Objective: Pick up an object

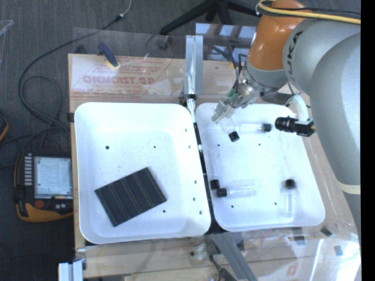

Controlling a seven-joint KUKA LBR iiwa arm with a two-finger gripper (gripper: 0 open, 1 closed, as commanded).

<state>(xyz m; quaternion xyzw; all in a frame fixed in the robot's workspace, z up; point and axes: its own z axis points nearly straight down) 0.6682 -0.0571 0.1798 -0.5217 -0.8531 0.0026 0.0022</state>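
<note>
clear black-capped vials [235, 188] lie in the right bin [304, 215]; gripper [224, 111] state unclear.

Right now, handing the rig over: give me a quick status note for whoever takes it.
Gripper: up over the far left corner of the right bin, nothing visible between its fingers; open or shut is too small to tell.
Right bin: three clear vials with black caps, one near the far edge, one lying near the left wall, one near the right front corner, plus a small black cap just below the gripper.
Left bin: one dark ribbed panel, front left.
Done: nothing picked yet.
Left: pick one object; the loose cap is nearest.
</note>
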